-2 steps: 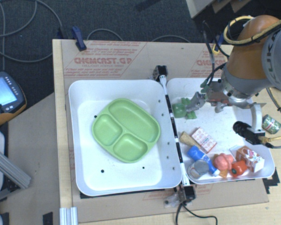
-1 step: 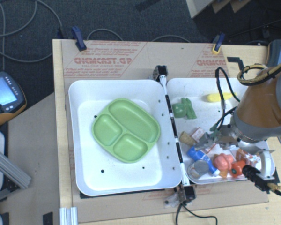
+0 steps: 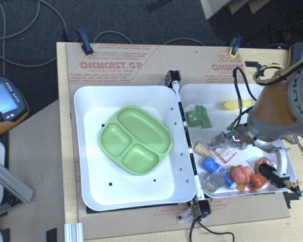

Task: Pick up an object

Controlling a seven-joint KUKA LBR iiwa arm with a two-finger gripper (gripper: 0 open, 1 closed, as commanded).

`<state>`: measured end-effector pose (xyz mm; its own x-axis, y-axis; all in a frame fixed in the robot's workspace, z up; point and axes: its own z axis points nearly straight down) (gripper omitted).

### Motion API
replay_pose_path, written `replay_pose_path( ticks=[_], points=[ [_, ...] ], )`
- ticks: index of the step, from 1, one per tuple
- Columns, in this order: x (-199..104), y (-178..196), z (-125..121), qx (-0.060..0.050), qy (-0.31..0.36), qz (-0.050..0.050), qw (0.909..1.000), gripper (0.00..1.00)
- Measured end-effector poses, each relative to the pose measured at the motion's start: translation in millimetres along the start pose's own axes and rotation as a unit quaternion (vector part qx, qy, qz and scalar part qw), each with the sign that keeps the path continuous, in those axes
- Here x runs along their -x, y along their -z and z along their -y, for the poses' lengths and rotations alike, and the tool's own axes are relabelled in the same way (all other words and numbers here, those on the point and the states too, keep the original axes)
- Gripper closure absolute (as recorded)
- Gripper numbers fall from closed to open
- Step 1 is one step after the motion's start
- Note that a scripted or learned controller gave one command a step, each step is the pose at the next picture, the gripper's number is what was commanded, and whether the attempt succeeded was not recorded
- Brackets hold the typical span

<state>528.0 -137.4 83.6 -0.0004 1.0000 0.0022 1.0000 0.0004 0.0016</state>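
White plastic forms 2 shallow bins on the table (image 3: pixel 116 59). At frame centre-left, the left bin (image 3: pixel 86 135) holds a green 3-compartment plate (image 3: pixel 136 140). At right, the right bin (image 3: pixel 207 92) carries a green block (image 3: pixel 198 117), a yellow piece (image 3: pixel 235 105), a blue object (image 3: pixel 212 165), a pink object (image 3: pixel 241 173) and a red-orange object (image 3: pixel 257 181). The hand (image 3: pixel 231 139) sits low at the bin's middle over a small packet (image 3: pixel 223 153); whether it is spread or pressed together cannot be told.

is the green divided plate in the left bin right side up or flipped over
Right side up: the green divided plate in the left bin shows three recessed compartments facing the camera.
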Motion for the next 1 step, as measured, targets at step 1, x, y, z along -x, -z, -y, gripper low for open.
replay_pose_path(
  ticks=[1],
  points=[
    [0.1, 15.9, -1.4, 0.006, 0.000, 0.003, 1.0000, 1.00]
  ],
)
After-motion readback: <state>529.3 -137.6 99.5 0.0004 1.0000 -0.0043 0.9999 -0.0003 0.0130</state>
